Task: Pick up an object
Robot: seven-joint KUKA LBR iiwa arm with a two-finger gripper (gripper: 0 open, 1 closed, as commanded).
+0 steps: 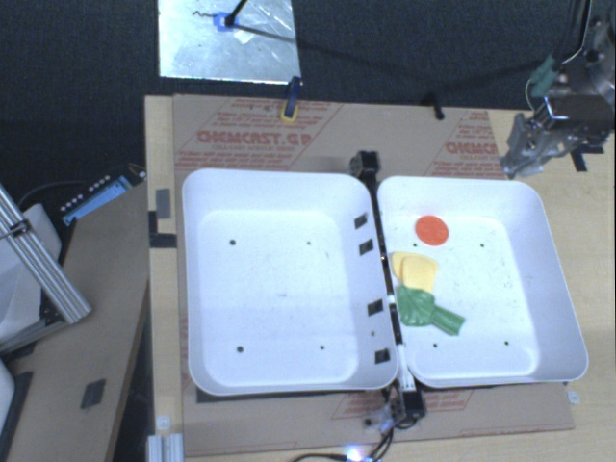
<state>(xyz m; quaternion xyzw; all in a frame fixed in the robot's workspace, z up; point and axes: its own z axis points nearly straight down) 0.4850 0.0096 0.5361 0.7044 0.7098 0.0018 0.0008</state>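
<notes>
In the right bin [539, 258] lie three small objects near its left wall: a flat orange-red disc [432, 230], a pale yellow piece [416, 269] just below it, and a green crumpled piece [428, 311] touching the yellow one's lower edge. My gripper [525, 157] hangs above the far right corner of that bin, well up and right of the objects, with nothing seen between its fingers.
The left bin [202, 258] sits beside the right one, joined by a black clip strip [377, 277]. Both rest on a cardboard sheet [250, 138]. A shiny metal plate [229, 25] lies at the back, a metal frame [38, 277] at the left.
</notes>
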